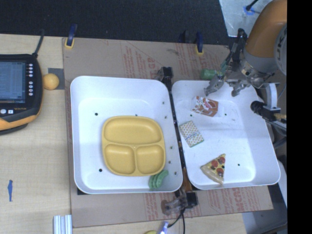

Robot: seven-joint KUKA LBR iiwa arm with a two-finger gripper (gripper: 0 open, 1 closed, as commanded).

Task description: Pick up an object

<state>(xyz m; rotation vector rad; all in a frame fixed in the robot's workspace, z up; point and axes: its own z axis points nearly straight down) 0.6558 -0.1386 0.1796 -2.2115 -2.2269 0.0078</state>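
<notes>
Reaching in from the right, the grey arm (265, 28) with its orange band hangs over the far edge of the right bin (253, 145). Its gripper (225, 85) sits above the bin's far left corner, its two thin fingers (213, 87) spread apart with nothing between them. Just near and left of the fingertips, a small red-and-white packet (205, 106) lies flat on the bin floor, apart from the gripper. Nearer still, by the bin's left wall, rests a pale checked square packet (191, 133), tilted. A toy pizza slice (215, 168) lies toward the near edge of the same bin, well apart from the gripper.

The left bin (87, 96) holds a yellow divided tray (132, 144) at its middle, and a green ridged toy (158, 179) sits at the tray's near right corner, touching or almost touching it. On the bench to the far left stand a control pendant (17, 92) and, just right of it, a small yellow ball (50, 81).
</notes>
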